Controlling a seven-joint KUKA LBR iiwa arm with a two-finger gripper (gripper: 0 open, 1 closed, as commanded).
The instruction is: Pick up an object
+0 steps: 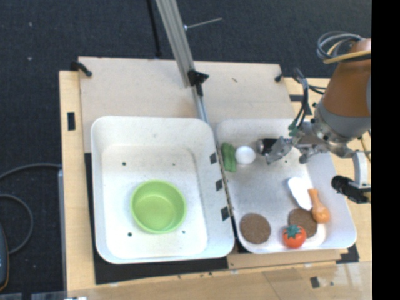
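My gripper (272,151) hangs over the far part of the right bin (275,195), reaching in from the right. Just left of it lies a white ball (245,154), with a green oblong object (228,157) against the bin's left wall. A white spatula-like piece (300,192) and an orange piece (318,207) lie at the bin's right side. Along the near edge sit a brown disc (255,227), a red tomato (294,235) and a second brown disc (302,218). Nothing shows in the gripper's grasp.
The left bin (119,161) holds a light green bowl (158,206) near its front. A slanted metal pole (181,42) rises behind the divide between the bins. The grey arm with its orange band (347,92) fills the far right.
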